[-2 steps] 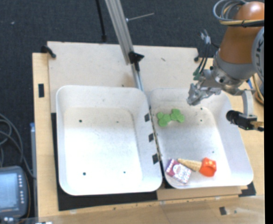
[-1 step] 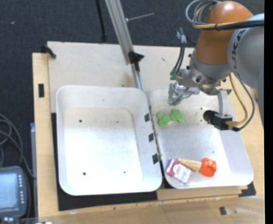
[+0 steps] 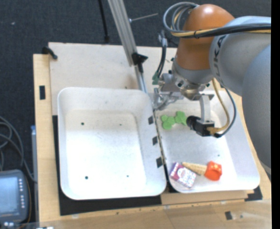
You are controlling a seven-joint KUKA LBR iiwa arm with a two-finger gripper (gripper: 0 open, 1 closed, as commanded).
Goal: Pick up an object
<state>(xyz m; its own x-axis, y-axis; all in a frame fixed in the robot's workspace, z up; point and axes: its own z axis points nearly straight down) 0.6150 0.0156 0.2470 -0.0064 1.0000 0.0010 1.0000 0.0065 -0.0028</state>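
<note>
- bench (image 3: 97,63): pale wood top, carrying two shallow white bins side by side, on dark carpet.
- left bin (image 3: 68,128): white, a few dark specks on the floor.
- right bin (image 3: 235,151): white, partly covered by the arm at the far end.
- arm (image 3: 240,51): grey, with orange band (image 3: 202,32) above the wrist, reaching in from the right and hanging over the far part of the right bin.
- gripper (image 3: 165,99): metal parts seen below the wrist, close to the divide between the two bins, at the far left corner of the right bin; cannot tell how far open, and nothing visibly held.
- green toy (image 3: 172,120): lumpy, lying on the floor of the right bin, just near of the gripper; touching or apart cannot be told.
- black fitting (image 3: 200,126): hanging from the wrist on a cable, just right of the green toy.
- ice cream cone toy (image 3: 193,166): tan, lying flat near the near edge of the right bin, between the packet and the orange piece.
- orange piece (image 3: 213,171): at the right end of the cone, touching or almost so.
- packet (image 3: 183,175): purple and white, at the near left corner of the right bin, just beside the cone.
- metal rail (image 3: 123,30): slanting up from the far side of the bins.
- screen unit (image 3: 4,197): grey, on the floor at near left, with cables (image 3: 1,132) beside it.
</note>
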